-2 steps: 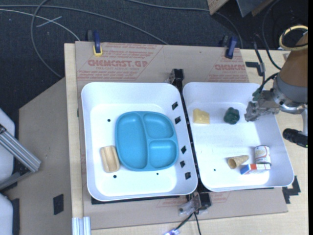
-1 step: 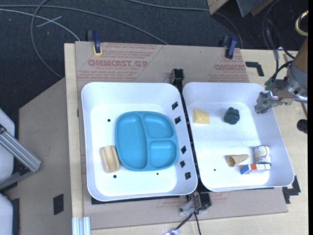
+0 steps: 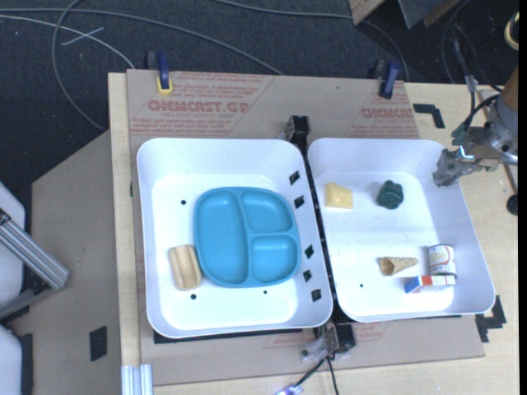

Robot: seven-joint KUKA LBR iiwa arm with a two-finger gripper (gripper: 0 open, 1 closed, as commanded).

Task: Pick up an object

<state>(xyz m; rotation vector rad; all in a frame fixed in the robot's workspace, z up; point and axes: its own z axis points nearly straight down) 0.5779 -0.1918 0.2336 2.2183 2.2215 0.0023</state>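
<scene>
Candidate picks are all lying in the right bin [image 3: 461, 220]. Landmark: that bin. A dark green lump [image 3: 390, 194] is sitting in its upper middle, the closest item to the gripper. A yellow wedge [image 3: 338, 196] is lying toward the bin's upper left, level with the lump, well apart from it. A tan cone [image 3: 398, 264] is lying on its side in the bin's lower middle. Just right of the cone, a small white can [image 3: 441, 259] with a red label is standing near the bin's lower right wall. A red, white and blue tube [image 3: 429, 282] is lying just below the can, touching or nearly touching it; hard to tell.

The gripper [image 3: 449, 169] is hanging over the bin's upper right corner, at the rim, apart from every item. Nothing is showing between its fingers; how far they are spread, cannot tell, too small and blurred.

Left of that bin, the left bin [image 3: 160, 163] is sitting edge to edge with it. It is holding a blue divided plate [image 3: 245, 235] at center and a tan bread-like piece [image 3: 184, 267] just beside the plate's lower left edge.
</scene>
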